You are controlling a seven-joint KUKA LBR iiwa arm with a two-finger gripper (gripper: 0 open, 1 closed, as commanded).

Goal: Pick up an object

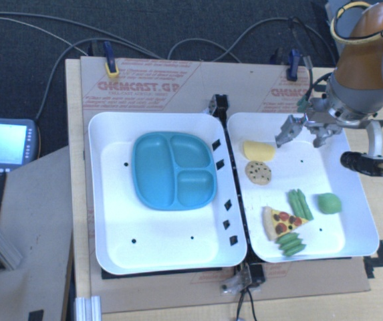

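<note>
My gripper (306, 134) hangs above the back of the right bin (351, 199), its two grey fingers spread open with nothing between them. Just left of it lies a yellow wedge of cheese (259, 151). In front of that sits a chocolate-chip cookie (259, 173). Further forward lie a pizza slice (281, 222), a green bean pod (301, 204), another green pod (291, 245) and a round green piece (329, 203).
The left bin (111, 233) holds a blue divided plate (174, 170). A black divider with clips (226, 172) runs between the bins. Blue clamps (111, 64) hold the board at the back. A screen (4, 142) stands off the bench at left.
</note>
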